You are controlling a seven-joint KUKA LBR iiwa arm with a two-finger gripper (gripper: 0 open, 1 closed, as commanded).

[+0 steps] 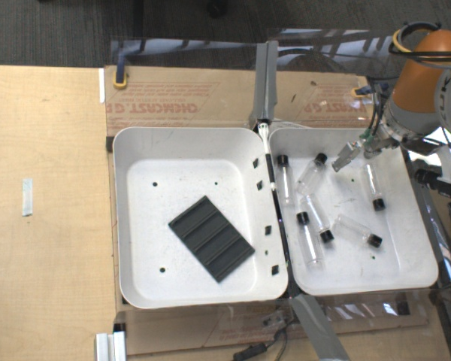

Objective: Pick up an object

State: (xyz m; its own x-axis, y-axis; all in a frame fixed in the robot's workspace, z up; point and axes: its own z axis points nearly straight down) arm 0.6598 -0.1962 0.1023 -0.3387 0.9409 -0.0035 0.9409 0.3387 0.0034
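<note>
The right bin [428, 254] holds several clear plastic tubes with black caps, lying loose at different angles. One tube [284, 180] lies along the bin's left wall. Another tube [311, 174] is near the back, and a third tube [371, 180] lies on the right. My gripper [347, 157] hangs over the back of this bin, between those last two tubes and tilted toward the lower left. The grey and orange arm [421, 74] reaches in from the upper right. In the left bin [135, 201] a dark grey ribbed rectangular block [211, 238] lies flat at a diagonal.
A raised divider [269, 171] with small black clips separates the two bins. Brown cardboard [180, 96] lies behind the bins, and a wooden bench surface [45, 201] extends to the left. Cables [428, 175] hang beside the right bin's right edge.
</note>
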